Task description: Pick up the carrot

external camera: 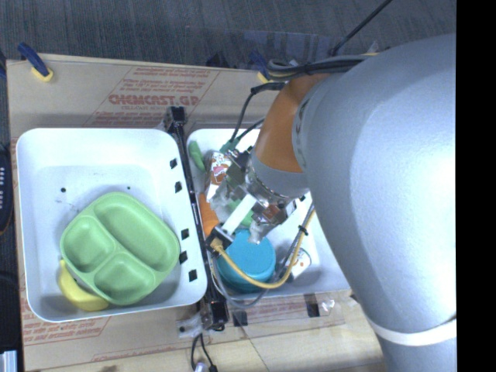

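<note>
Down low in the right bin (325,285), over the stuff by its left wall.
Big grey arm (387,169) with orange band (277,134), reaching in from the right; claw (232,208) mixed up with wires, so cannot tell if open or holding anything. Carrot (206,214) lying along the left wall, an orange strip just beside the claw, partly hidden. Blue cup (252,260) just below. Green tray (120,245) and yellow thing (74,291) in the left bin (31,208).
</note>
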Robot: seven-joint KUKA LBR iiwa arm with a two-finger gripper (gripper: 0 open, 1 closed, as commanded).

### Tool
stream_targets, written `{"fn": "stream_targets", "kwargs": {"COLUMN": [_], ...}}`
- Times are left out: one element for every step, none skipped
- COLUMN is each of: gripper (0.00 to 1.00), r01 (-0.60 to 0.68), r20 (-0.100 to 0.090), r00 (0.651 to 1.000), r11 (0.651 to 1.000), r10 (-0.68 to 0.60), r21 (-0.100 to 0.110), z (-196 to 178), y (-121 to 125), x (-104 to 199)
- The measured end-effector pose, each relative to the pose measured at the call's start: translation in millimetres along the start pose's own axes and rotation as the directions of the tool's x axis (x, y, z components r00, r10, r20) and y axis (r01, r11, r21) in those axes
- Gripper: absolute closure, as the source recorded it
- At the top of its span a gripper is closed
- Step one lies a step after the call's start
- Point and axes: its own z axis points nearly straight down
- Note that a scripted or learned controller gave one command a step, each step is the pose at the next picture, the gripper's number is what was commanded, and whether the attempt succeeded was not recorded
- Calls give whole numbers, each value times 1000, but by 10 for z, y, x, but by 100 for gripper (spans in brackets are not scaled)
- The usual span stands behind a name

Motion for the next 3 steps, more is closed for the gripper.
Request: {"fn": "stream_targets", "kwargs": {"gripper": [0,0,0], "r01": [0,-16,-15], "r20": [0,-3,-3], "r00": [1000,1000,1000], "r11": [1000,1000,1000], "r10": [0,16,15], "r21": [0,-6,-5], "z": [0,86,86], "y": [0,67,65], "x": [0,-117,-115]}}
